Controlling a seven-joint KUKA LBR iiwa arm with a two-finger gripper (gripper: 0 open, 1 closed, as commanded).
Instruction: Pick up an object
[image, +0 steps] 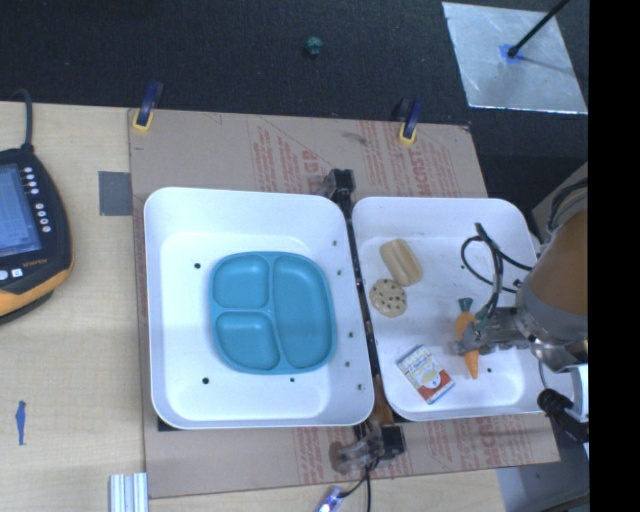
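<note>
The right bin (500, 215) holds a tan bread roll (400, 262), a round speckled cookie (388, 297), a small white and red carton (425, 373) and an orange toy carrot (470, 358) with a green top. My gripper (487, 337) is low in this bin, reaching in from the right. It sits right at the carrot's middle and covers part of it. The grey arm with its orange band (560, 275) stands over the bin's right edge.
The left bin (170, 300) holds a blue divided plate (272, 311). A black divider with fittings (352, 290) runs between the bins. Black cables (485, 255) loop over the right bin's far side. A teach pendant (25, 235) lies at the far left.
</note>
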